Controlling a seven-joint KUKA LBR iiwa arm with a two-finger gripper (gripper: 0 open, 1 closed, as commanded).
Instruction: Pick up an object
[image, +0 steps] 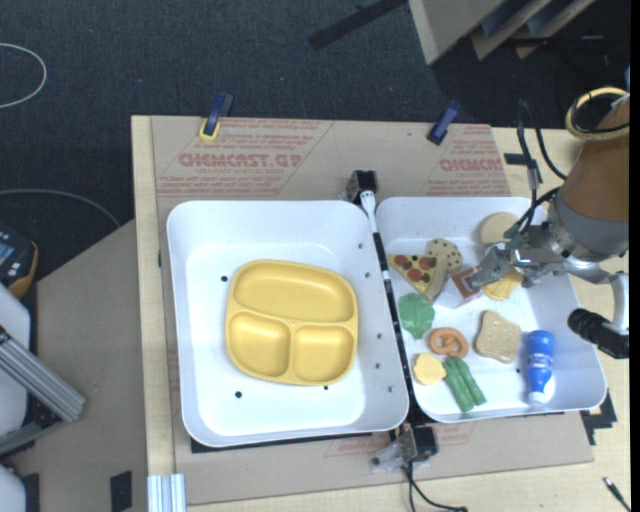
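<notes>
The worktop (300, 145) was a board covered in brown protective paper printed with red lettering, held at its far edge by a yellow-tipped clamp (212, 118) and a blue clamp (443, 124). It stood on dark carpet, with a thin cable looping across the floor at the far left. Two shallow white bins sat side by side on the board. The left bin (200, 250) carried a yellow compartment plate (292, 322) with one large section and two smaller ones.

The arm reached in over the right bin (585, 385), its orange band above the grey wrist, and the end effector (492, 272) hung low in the far half of that bin. Whether its fingers were spread or pressed together could not be told from this slant.

Toy foods lay all around it. A pizza slice (412, 270) and a brown speckled piece (442, 255) lay just to its left. A reddish-brown piece (466, 285) sat right at the fingertips, and a yellow piece (503, 289) lay just under it. A tan round piece (494, 228) lay beyond it. Nearer the camera were a green leafy piece (415, 315), a pretzel (448, 342), a bread slice (497, 336), a small yellow piece (428, 370), a green vegetable (464, 385) and a blue-and-white bottle (538, 366).
</notes>
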